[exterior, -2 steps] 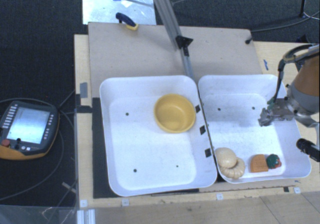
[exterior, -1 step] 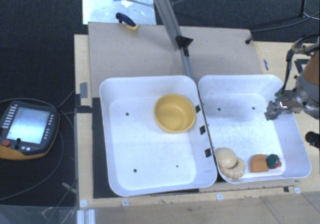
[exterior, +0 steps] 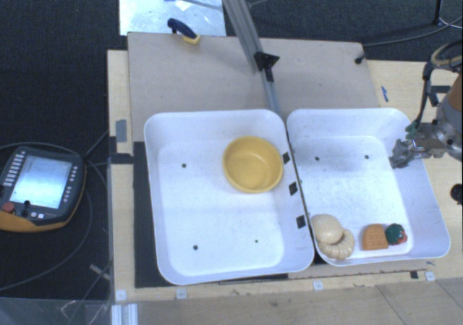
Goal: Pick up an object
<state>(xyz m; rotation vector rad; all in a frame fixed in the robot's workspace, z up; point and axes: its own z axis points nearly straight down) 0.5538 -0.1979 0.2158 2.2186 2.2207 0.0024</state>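
Note:
A yellow bowl (exterior: 252,163) rests in the left bin (exterior: 173,244), toward its upper right. In the right bin (exterior: 340,142), along the near edge, lie a cream round piece (exterior: 327,229) with a pale ridged piece (exterior: 341,245) against it, and an orange block (exterior: 374,237) touching a dark green ball (exterior: 395,233). My gripper (exterior: 402,153) hangs at the right bin's right rim, well above and to the right of those objects. Nothing shows in its grasp.
A metal pole (exterior: 244,21) slants down from the top to the gap between the bins. A teach pendant (exterior: 40,187) lies off the bench at the left. A blue and yellow clamp (exterior: 183,30) sits at the board's far edge.

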